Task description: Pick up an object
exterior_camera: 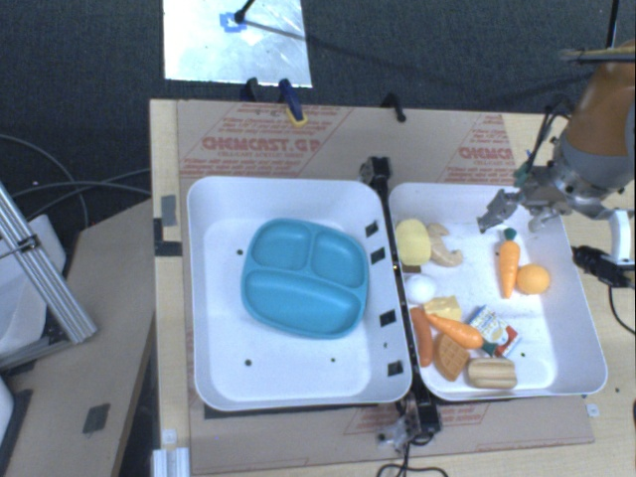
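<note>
**Gripper above the carrot, nothing held yet**

Left of the carrot [508, 267] lies the blue tray [305, 277]. Just above the carrot hangs the gripper [518, 210] — fingers spread apart, empty. Step: approach. Next — descend straight, then close.

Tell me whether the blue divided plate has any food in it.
Empty. The blue plate in the left bin shows bare compartments; the toy food lies in the right bin.

I'm seeing smooth white plastic on both bins [214, 296], a matt blue plastic tray [305, 276], glossy plastic toy food like the carrot [508, 266], brown printed cardboard [258, 132] underneath, and a shiny metal sheet [236, 25].
</note>
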`<act>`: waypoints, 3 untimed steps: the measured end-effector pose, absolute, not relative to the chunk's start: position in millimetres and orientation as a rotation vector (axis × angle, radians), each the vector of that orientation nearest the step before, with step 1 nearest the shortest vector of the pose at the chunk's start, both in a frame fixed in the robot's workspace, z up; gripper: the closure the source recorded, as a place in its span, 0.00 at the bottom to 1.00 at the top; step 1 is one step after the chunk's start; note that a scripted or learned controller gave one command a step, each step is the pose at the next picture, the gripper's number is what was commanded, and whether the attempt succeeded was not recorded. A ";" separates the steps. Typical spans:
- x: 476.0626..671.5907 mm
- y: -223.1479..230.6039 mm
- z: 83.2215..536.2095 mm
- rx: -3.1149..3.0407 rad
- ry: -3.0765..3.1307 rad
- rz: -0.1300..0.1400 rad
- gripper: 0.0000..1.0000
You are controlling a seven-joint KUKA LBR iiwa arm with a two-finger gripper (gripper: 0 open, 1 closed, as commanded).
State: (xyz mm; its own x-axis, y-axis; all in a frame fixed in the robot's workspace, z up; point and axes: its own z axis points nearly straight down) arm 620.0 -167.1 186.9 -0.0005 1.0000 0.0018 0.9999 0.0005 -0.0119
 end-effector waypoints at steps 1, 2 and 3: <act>623.1 -166.8 195.3 -2.219 -2.226 -0.001 0.00; 618.6 -158.3 147.4 -2.217 -2.226 0.000 0.00; 622.7 -166.5 91.5 -2.221 -2.223 -0.001 0.00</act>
State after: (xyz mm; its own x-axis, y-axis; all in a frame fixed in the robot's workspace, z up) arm 622.7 -166.5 91.5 -0.0009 1.0000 -0.0005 1.0000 0.0009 0.0013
